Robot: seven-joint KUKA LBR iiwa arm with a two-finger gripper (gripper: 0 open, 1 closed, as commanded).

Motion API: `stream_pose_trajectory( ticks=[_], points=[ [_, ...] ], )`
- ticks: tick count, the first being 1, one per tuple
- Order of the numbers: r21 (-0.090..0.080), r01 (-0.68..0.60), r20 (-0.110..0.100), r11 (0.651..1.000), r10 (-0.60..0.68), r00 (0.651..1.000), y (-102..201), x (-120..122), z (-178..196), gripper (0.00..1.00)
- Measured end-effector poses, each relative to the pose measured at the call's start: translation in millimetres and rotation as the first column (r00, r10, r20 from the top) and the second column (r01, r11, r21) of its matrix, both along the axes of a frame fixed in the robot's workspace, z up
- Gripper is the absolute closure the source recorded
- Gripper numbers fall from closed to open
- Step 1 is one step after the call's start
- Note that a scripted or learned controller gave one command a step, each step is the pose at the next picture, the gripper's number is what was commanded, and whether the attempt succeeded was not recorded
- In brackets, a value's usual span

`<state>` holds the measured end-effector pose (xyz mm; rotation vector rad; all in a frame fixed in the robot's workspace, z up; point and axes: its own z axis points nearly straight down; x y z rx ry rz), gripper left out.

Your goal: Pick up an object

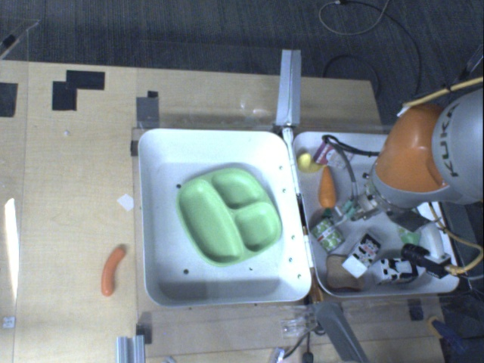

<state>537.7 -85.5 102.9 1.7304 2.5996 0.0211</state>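
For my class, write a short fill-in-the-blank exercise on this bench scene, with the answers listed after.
1. The green tray lies in the ___ bin.
2. The carrot lies in the ___ bin.
3. The green tray is split into ___ compartments.
4. The sausage lies on the bench, ___ both bins.

Missing words: left; right; three; outside

A pale wooden bench (68,225) (black tape patches (76,87) near its far left corner) meets dark carpet (189,10), where 1 thin cable (363,13) loops.
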Motion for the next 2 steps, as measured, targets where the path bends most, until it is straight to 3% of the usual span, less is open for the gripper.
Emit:
stream_pose_trajectory(
  ticks=[1, 2],
  points=[
    [0.001, 0.174, -0.016, 0.985, -0.174, 0.985, 71, 26, 109, 1.00],
    [0.001, 0.168, -0.010, 0.986, -0.168, 0.986, 72, 28, 121, 1.00]
  ],
)
